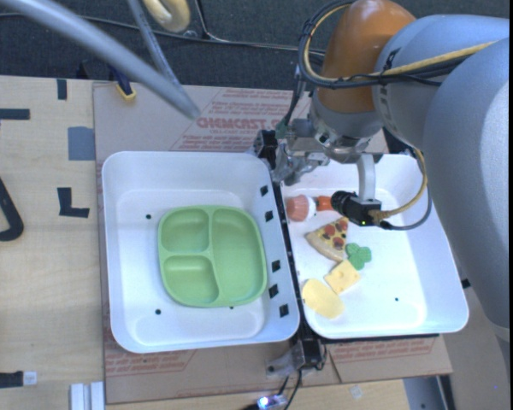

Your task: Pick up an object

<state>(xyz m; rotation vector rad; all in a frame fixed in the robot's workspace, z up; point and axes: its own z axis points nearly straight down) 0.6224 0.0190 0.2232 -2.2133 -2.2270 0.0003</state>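
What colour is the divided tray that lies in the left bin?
The divided tray is light green all over, seen plainly in the camera view.

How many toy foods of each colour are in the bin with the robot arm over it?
Yellow: 2, a round piece and a cheese wedge
Green: 1, broccoli
Pink: 1, a round piece
Mixed colours: 1, pizza slice
Total: 5

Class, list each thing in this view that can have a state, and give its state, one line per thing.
Green tray: flat in the left bin, its compartments bare.
Pizza slice: lying flat in the right bin.
Cheese wedge: lying loose beside the broccoli.
Yellow piece: lying flat, free.
Gripper: low over the right bin's far left corner.
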